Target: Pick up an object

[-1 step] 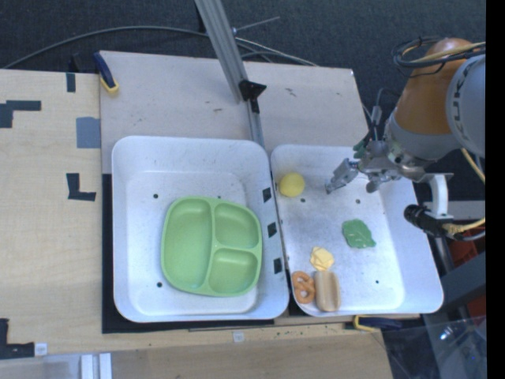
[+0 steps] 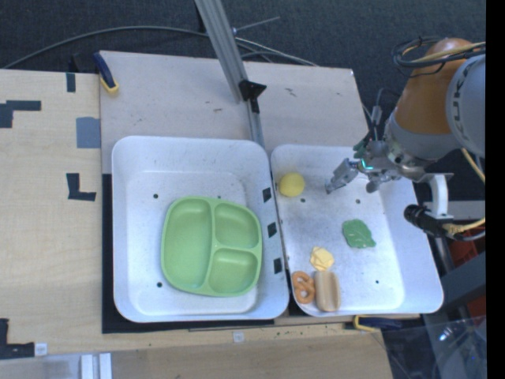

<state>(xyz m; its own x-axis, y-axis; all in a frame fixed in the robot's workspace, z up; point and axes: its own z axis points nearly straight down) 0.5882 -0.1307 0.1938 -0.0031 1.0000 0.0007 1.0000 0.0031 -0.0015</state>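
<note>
The grey arm point(image 2: 442, 109) with its orange band reached in from three o'clock, and its end effector point(image 2: 357, 177) hung over the upper part of the right bin point(image 2: 410, 287). Whether it was spread or pressed together could not be told from this slant; nothing showed pinched in it.

Within the right bin, a yellow ball point(image 2: 292, 185) lay toward ten o'clock, near the bin's left wall and a little to the nine o'clock side of the end effector, apart from it. A green leafy piece point(image 2: 358, 234) lay near the bin's middle, at about six o'clock from the end effector. Toward seven o'clock in the bin, a small yellow piece point(image 2: 321, 258) sat just above a tan bun-like item point(image 2: 327, 290), with a pretzel point(image 2: 302, 286) just beside that item on its nine o'clock side, against the bin's lower left corner.

The left bin point(image 2: 138, 164) held a green divided plate point(image 2: 211, 245), lying flat toward its five o'clock area.

On the counter point(image 2: 173, 93), a slanted metal pole point(image 2: 225, 42) stood at twelve o'clock between the bins, and a blue and yellow tool point(image 2: 106, 73) lay at the counter's eleven o'clock corner.
</note>
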